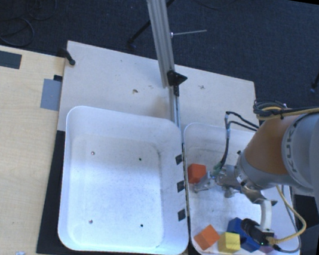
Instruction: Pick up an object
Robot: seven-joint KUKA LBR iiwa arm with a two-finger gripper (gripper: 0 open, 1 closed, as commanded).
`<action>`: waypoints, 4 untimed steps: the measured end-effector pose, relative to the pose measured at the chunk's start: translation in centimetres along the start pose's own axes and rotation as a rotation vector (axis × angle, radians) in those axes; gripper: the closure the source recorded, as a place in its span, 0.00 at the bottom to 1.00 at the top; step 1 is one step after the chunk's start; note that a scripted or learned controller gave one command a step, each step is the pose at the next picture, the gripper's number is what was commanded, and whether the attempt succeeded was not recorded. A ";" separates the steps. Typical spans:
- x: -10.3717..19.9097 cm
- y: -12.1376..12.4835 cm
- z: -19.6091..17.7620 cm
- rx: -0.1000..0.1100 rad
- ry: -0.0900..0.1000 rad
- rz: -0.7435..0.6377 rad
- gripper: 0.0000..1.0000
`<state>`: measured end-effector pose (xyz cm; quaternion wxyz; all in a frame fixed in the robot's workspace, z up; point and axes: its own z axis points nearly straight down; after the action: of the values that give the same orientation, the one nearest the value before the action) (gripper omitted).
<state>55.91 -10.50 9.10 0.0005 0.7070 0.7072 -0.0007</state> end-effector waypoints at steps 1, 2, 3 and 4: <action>-1.2 0.1 -0.1 -0.001 0.002 0.000 0.00; -1.7 -2.0 -0.1 -0.004 0.001 0.001 0.00; -10.0 -0.4 -7.1 -0.006 -0.005 0.004 0.00; -5.7 4.2 -9.6 -0.003 0.002 -0.005 0.00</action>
<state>60.08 -16.16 18.68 0.0008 0.7052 0.7090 0.0013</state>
